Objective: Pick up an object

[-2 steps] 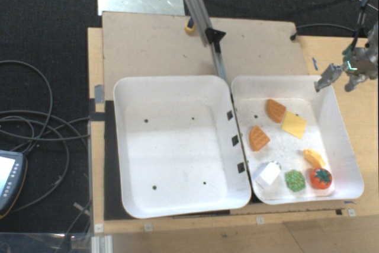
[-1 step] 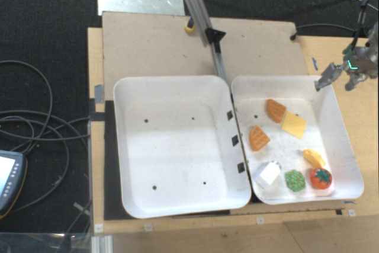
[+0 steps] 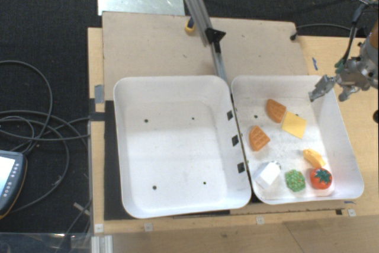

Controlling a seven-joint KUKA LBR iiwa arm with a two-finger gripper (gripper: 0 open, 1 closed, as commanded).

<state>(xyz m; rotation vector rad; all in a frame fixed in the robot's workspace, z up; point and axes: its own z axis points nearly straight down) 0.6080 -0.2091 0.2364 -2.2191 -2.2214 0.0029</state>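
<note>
Holding six toy foods, the right bin [image 3: 349, 151] sits under the open, empty end effector [image 3: 330, 92]

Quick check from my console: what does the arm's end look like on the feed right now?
At the view's right edge, the gripper is a grey metal assembly with a pale, slim tip, small greenish marks and dark cables trailing above it. A hint of orange shows on the arm above the wrist.

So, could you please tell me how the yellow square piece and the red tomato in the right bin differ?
The yellow square piece is flat and angular; the red tomato is round with a green top. The yellow piece lies mid-bin, beside an orange piece; the tomato sits in the bin's near right corner. Both rest untouched in the right bin.
</note>
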